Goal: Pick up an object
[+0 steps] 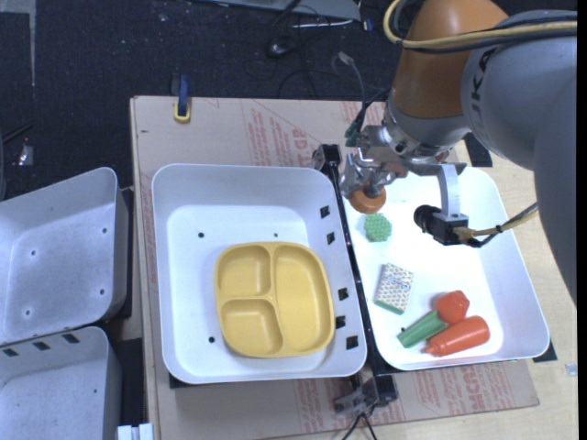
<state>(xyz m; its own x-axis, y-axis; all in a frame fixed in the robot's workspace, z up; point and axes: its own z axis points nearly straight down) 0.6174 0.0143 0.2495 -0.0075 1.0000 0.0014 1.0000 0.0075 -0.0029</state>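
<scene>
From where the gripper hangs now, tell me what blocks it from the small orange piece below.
Nothing visible does. The gripper hangs right above the small orange piece at the top of the right bin. The green ball lies just below that piece, off to the side.

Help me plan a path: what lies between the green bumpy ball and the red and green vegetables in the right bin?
In the camera view, a small patterned box lies between the green ball and the vegetables.

Grey arm [527, 71], orange wrist band [445, 53]
</scene>
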